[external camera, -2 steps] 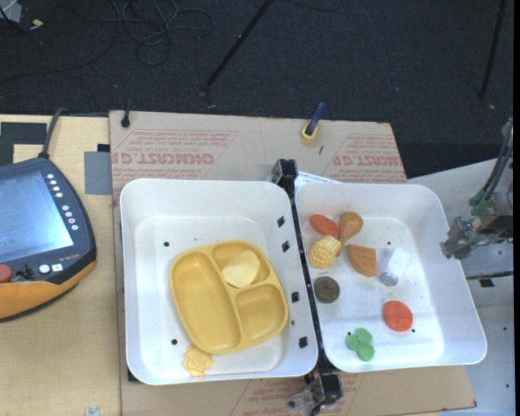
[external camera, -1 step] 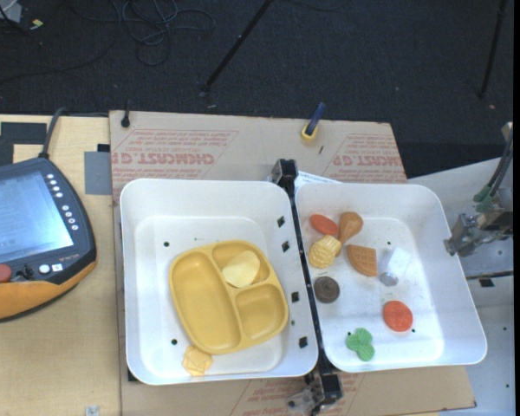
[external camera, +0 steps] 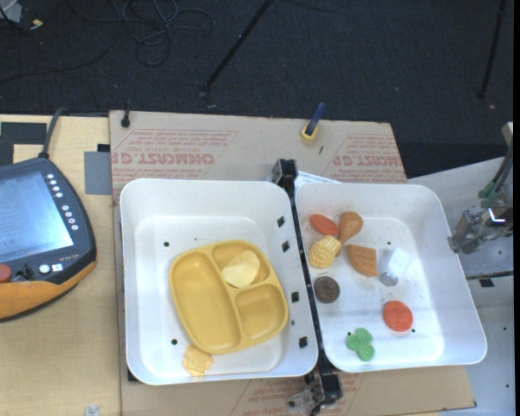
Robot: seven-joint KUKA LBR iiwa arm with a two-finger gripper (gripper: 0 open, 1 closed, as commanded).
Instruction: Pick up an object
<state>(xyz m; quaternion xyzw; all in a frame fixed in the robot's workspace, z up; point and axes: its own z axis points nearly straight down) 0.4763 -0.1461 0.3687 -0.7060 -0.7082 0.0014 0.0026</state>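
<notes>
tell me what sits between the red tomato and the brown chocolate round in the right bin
Nothing: in the camera view the white floor of the right bin is bare between the brown round and the red tomato.

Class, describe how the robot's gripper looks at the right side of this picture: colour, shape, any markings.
The gripper is a small grey, metallic-looking cluster of blocky parts with darker gaps, beside the right bin. Cables or markings are too small to tell.
</notes>
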